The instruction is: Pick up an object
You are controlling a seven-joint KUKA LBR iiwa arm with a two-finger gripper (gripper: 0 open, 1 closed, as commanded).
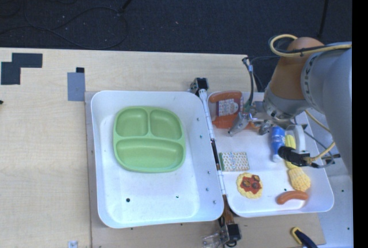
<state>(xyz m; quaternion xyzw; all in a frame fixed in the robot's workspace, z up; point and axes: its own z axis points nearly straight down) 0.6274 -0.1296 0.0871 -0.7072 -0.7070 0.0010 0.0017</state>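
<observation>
Note that your pincer (248,123), its state indiscernible, sits just beside the orange packet (225,109), which lies immediately leftward, standing roughly upright.

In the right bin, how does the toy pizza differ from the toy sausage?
The toy pizza is a round, flat yellow disc with red topping; the toy sausage is a long, thin orange-red piece. The pizza sits nearer the divider, the sausage nearer the bin's front right corner. Both lie loose in the right bin.

The grey arm (328,77) enters from the right, its orange band (290,77) above the wrist. The wrist angles down and left. The gripper (244,124) sits low at the far left of the arm's reach.
</observation>
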